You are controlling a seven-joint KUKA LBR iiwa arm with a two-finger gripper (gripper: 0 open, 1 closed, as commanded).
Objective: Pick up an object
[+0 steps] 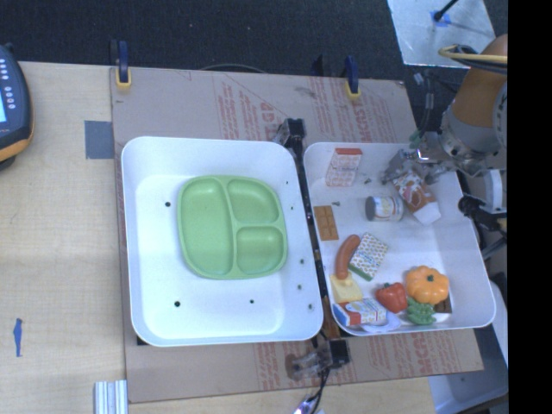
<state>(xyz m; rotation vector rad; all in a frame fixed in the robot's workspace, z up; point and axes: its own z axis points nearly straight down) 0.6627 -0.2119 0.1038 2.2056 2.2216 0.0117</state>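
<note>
Several small food items lying in right bin point(466, 240). Gripper point(412, 179) hovering at far corner over crinkled packet point(417, 195); grip state unreadable. Packet looking light, soft, slippery; pinching across its bunched middle seeming best.

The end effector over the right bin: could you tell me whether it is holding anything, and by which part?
It cannot be told. The end effector sits low over the right bin's far corner, among small items by a can, but the view is too blurred there to show a hold.

Toy foods point(379, 266) scattered in right bin point(461, 257)
</note>
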